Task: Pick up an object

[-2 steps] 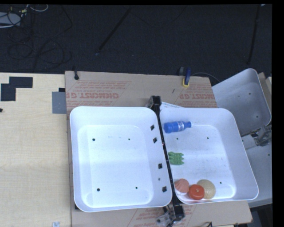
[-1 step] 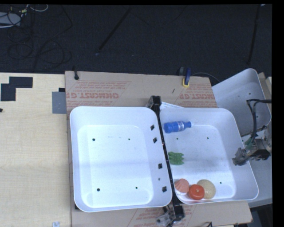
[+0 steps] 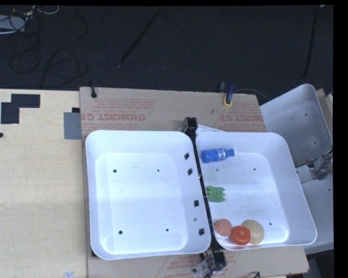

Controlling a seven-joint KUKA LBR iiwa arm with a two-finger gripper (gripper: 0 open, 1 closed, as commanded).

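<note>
Nothing here lets one tell whether the hand is wide or narrow. At the right side a pale grey metal plate (image 3: 296,117) slants up beside the right bin (image 3: 283,146).

The things to pick all lie in that right bin. A blue bottle (image 3: 216,155) with a white cap lies on its side near the far left corner. A small green object (image 3: 215,194) rests by the left wall, about halfway down. In the near left corner three round pieces cluster together: a pink one (image 3: 222,226), a red one (image 3: 240,235) and a tan one (image 3: 253,230), the red touching both its neighbours.

A black strip (image 3: 198,179) runs between the two bins where their rims meet. The left bin (image 3: 95,163) shows small dark dots on its white floor.

Both bins sit on a brown cardboard sheet (image 3: 141,111) printed with red lettering that reads upside down. A blue and yellow clamp (image 3: 228,95) grips its far edge. The sheet lies on a light wooden worktop (image 3: 38,190), which carries black tape patches (image 3: 20,106) and a grey square (image 3: 71,125). Beyond the worktop is dark carpeted floor (image 3: 174,43) with loose cables (image 3: 32,13) across it.
</note>
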